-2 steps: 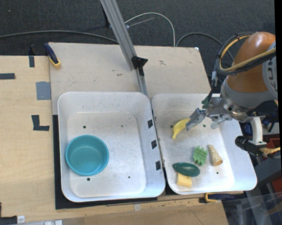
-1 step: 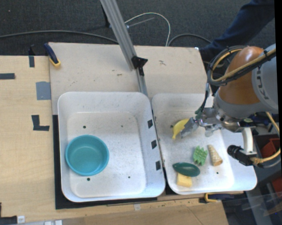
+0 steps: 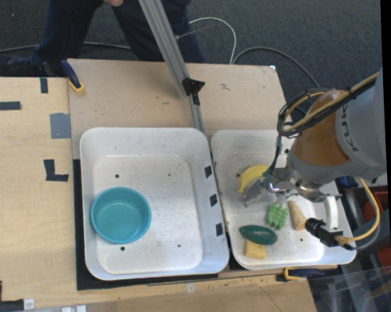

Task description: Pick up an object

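Observation:
The right bin holds several small items. A yellow curved piece lies near its middle. Below it are a bumpy light-green piece, a tan cone, a dark green oval and a yellow block. My gripper is low in this bin, right at the lower edge of the yellow curved piece and touching or nearly touching it. The wrist and its orange band hide the bin's right part.
A blue bowl sits at the left of the left bin. A slanted metal pole comes down to the bins' far edge. Cables loop near the wrist. A person's legs stand beyond the bench.

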